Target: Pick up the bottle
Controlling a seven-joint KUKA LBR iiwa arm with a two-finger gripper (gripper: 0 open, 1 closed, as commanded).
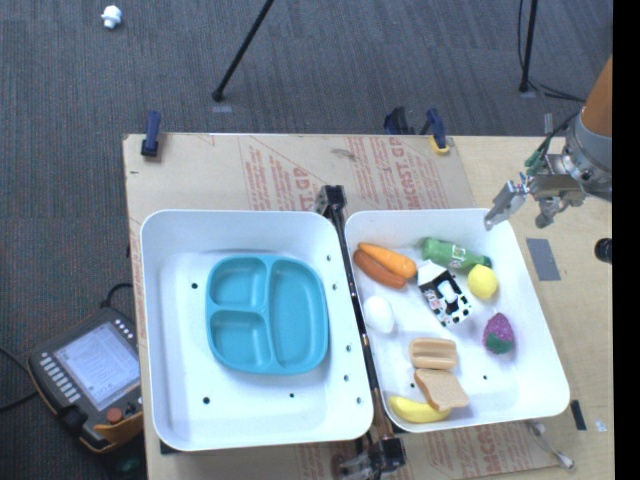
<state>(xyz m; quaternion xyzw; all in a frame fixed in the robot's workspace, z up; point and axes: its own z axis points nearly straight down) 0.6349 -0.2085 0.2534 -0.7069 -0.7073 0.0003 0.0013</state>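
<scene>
Bottle, green, is lying in the right bin at its twelve o'clock edge, long axis running nine-to-three; your gripper is hovering at the bottle's two o'clock, outside the rim; whether it's spread, you cannot tell.

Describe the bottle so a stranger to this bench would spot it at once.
Look in the right-hand bin, along its far side. The bottle lies on its side there, between the carrot and the lemon. It is the bin's only green thing, with a pale label.
</scene>
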